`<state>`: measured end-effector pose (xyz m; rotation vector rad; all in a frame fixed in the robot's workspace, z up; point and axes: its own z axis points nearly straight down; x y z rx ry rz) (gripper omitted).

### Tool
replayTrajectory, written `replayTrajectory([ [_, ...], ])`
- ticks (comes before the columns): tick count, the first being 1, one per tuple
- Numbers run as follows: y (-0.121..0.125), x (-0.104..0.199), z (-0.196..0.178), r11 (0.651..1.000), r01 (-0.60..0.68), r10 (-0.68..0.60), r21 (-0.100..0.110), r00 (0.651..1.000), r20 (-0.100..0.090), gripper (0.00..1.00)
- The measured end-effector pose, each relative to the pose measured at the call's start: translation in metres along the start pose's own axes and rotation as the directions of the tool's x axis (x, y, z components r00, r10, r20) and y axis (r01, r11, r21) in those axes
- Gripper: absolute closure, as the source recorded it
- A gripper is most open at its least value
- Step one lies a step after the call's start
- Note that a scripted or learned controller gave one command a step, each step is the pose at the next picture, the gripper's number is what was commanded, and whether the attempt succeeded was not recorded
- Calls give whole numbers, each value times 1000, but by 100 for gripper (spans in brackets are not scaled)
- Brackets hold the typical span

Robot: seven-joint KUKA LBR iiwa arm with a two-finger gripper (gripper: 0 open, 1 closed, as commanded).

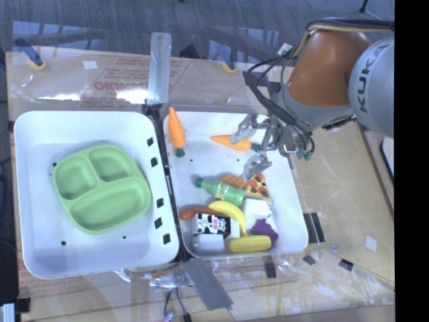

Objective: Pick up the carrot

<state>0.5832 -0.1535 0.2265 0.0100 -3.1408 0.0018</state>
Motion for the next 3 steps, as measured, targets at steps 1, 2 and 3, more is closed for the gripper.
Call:
replayTrajectory([
  [1,-27,-32,110,999,53,-54,-4,999,-7,0],
  [2,-17,-73,133,984,-178,178,-2,984,2,0],
  [3,-15,-75,121,985,-171,171,-1,985,7,100],
])
